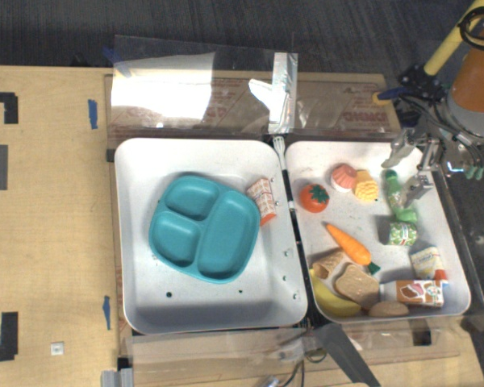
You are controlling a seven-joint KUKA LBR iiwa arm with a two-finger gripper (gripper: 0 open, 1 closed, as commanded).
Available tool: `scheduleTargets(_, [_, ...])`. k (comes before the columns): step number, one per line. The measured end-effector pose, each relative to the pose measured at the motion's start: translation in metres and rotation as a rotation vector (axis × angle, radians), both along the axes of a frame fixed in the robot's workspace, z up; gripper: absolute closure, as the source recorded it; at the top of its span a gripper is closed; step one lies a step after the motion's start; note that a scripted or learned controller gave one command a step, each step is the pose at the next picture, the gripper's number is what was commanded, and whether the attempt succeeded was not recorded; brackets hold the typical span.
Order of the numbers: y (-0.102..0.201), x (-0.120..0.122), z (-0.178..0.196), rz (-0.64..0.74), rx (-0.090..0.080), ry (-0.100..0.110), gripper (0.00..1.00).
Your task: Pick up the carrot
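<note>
Grey arm reaching in from right, orange-banded wrist, claw [414,168] pointing down

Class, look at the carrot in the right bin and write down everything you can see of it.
The carrot is a small orange toy, smooth like plastic, tapering to a point at its upper-left end, with a dark green stub at its thick lower-right end. It lies flat and diagonal on the right bin floor, near the middle. Its thick end rests against the bread slice. The gripper hangs apart from it, toward the bin's upper right.
</note>
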State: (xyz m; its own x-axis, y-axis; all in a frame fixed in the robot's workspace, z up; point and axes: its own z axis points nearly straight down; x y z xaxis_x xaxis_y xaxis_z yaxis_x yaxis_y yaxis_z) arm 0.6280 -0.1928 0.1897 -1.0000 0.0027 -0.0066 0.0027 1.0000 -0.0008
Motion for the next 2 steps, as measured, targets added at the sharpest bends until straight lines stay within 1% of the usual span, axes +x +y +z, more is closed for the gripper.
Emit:
scheduleTargets(1, [0.037, -0.036, -0.094, 0.114, -0.001, -0.003, 0.0])
scheduleTargets(2, [0.073, -0.092, -0.1, 0.097, -0.002, -0.007, 0.0])
